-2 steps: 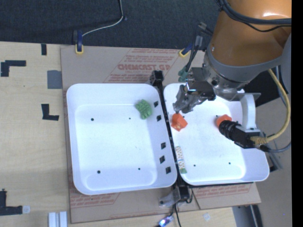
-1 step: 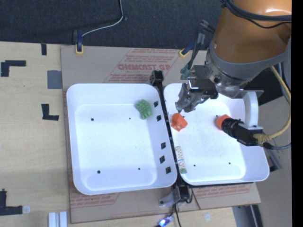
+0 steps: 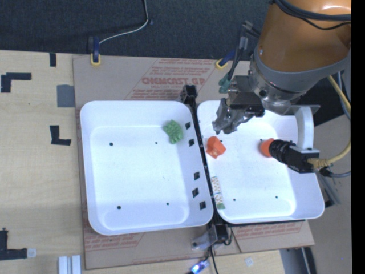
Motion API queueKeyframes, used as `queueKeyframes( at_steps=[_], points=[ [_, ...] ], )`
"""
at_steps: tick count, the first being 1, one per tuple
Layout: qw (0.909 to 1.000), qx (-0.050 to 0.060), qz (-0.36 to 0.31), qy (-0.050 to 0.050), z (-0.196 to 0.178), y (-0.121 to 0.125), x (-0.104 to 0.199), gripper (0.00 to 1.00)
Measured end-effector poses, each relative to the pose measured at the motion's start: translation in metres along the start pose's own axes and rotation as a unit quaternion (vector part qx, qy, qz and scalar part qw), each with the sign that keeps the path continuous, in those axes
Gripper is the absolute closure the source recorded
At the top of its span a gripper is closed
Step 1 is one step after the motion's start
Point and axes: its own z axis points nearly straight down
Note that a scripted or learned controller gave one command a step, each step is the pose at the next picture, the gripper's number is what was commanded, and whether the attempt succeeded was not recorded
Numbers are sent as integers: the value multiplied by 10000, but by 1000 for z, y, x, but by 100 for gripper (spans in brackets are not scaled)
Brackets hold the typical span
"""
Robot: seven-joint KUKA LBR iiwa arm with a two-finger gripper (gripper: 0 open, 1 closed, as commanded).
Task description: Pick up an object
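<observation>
My pincer (image 3: 224,125) hangs over the upper left part of the right shallow white plastic bin (image 3: 285,210), just above a small orange lumpy object (image 3: 215,147) that lies on the bin floor close to the divider between the bins. Whether my pincer is released or clenched I cannot tell. A small green knobbly object (image 3: 174,131) lies in the left shallow white bin (image 3: 114,210), on the wooden tabletop (image 3: 34,170).
</observation>
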Motion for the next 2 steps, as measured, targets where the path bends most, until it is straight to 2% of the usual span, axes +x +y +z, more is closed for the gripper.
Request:
queueKeyframes(
  at_steps=[2],
  points=[
    [10000, 59, -4, -27, -15, 2, 1, 100]
  ],
)
